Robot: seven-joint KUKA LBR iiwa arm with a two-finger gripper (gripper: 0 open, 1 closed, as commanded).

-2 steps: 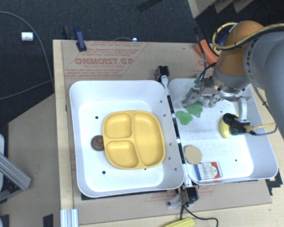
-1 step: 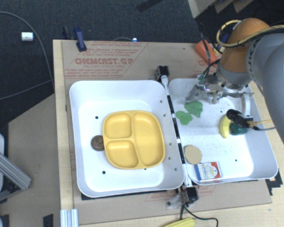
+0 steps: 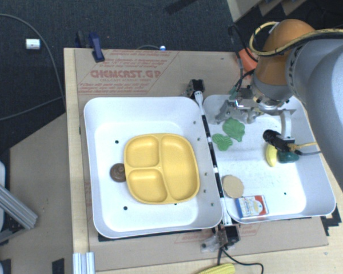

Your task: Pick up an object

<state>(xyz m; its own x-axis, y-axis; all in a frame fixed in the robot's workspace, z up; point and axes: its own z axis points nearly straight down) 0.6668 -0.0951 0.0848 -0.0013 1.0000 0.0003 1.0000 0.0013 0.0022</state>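
Tool (image 3: 240,112): over your right bin's (image 3: 308,204) far end, grip state cannot be told | green pieces (image 3: 231,133): just beneath it | yellow-and-teal item (image 3: 276,152): right | tan disc (image 3: 233,185), small carton (image 3: 252,206): nearer you | left bin (image 3: 97,153): yellow divided plate (image 3: 160,168), brown disc (image 3: 118,172).

KUKA arm w/ orange band (image 3: 280,41) reaches from right over right bin (image 3: 308,201); gripper (image 3: 240,110) sits at bin's upper left, just above green pieces (image 3: 230,133). Also in right bin: yellow-green item (image 3: 277,153), tan disc (image 3: 233,185), small carton (image 3: 251,206). Left bin (image 3: 97,153) holds yellow divided plate (image 3: 160,167), brown disc (image 3: 118,172) beside it.
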